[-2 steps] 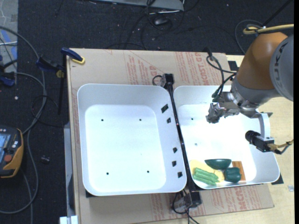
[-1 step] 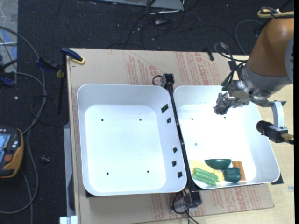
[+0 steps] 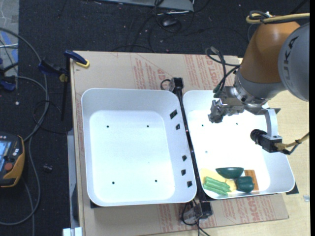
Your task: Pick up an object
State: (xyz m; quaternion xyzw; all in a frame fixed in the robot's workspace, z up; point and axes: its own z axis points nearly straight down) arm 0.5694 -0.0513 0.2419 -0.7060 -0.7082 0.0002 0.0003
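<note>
Bench: a cardboard-topped bench [image 3: 231,211] carries two shallow white bins side by side, seen from above at a slant.
Arm: the grey arm with its orange band [image 3: 268,43] reaches in from three o'clock and hangs over the far part of the right bin.
Left bin: the left bin [image 3: 88,132] sits at nine o'clock of the scene, well apart from the objects.
Right bin: the right bin [image 3: 283,173] holds every candidate object, all bunched in its six o'clock corner.
Gripper: the gripper [image 3: 216,113] hovers near the bin's twelve o'clock edge, well apart from the pile; nothing is seen between its parts, and whether it is wide or narrow I cannot tell from this angle.
Yellow piece: a flat yellow piece [image 3: 208,174] lies under the others; probably thin and hard to get beneath, a poor first choice.
Dark green bowl-like object: the dark green bowl-like object [image 3: 230,172] lies at the pile's twelve o'clock; likely light, stiff and smooth, so best pinched across its rim.
Light green ridged object: the light green ridged object [image 3: 217,186] lies at seven o'clock of the pile; it looks light, its ridges should resist slipping, and a grasp across its narrow width seems best.
Green block: a small green block [image 3: 244,184] sits at four o'clock, touching an orange-brown piece [image 3: 251,174]; compact and probably rigid, but crowded by neighbours and the bin wall.
</note>
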